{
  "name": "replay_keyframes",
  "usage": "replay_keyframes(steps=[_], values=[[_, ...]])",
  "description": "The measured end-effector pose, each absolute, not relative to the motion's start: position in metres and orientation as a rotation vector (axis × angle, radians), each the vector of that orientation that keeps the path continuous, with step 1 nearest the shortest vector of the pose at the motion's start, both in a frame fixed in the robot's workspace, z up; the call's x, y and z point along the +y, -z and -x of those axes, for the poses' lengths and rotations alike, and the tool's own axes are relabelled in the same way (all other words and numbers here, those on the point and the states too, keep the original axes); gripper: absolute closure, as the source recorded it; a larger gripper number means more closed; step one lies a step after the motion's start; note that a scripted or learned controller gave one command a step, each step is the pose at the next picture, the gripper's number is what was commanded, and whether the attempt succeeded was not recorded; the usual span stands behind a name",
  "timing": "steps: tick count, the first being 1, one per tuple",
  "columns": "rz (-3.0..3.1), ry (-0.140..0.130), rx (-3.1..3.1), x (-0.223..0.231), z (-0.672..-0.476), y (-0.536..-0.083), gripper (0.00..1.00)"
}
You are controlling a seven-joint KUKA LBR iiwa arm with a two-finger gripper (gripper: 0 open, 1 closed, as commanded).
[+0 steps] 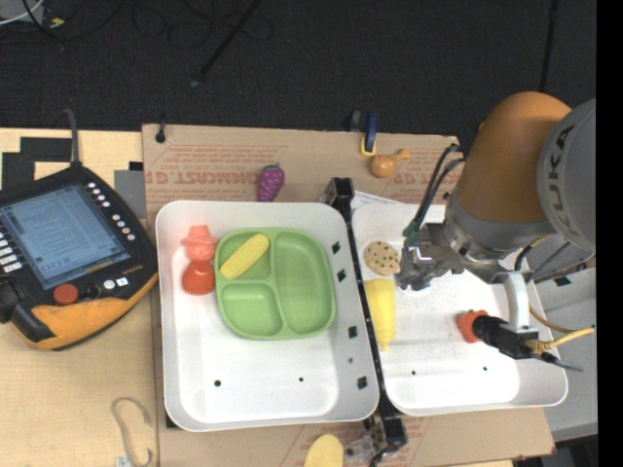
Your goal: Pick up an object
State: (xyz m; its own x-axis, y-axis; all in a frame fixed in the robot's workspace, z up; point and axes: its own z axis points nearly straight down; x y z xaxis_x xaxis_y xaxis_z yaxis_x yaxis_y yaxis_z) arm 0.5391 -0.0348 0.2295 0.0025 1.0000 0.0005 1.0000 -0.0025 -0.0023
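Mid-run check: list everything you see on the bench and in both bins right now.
Bins: two, white, side by side.
Plate: one, green, left bin.
Corn: one, yellow, plate's upper-left compartment.
Figure: one, pink-red, left of plate.
Cookie: one, tan, right bin.
Long toy: one, yellow, right bin's left wall.
Round thing: one, red-orange, right bin.
Grapes: one, purple, behind left bin.
Pendant: one, black-orange, far left.
Arm: grey-orange, from right.
End effector: over right bin, beside cookie.

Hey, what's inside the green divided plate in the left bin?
A yellow corn cob lies in the green plate, in its upper-left compartment. Whatever is beneath the cob is covered.
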Motion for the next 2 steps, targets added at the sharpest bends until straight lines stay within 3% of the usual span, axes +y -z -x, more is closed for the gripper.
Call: replay_keyframes(steps=[2], values=[[2.219,-0.002,-2.221,-0.0217,-0.5357,-0.2189,1.0]])
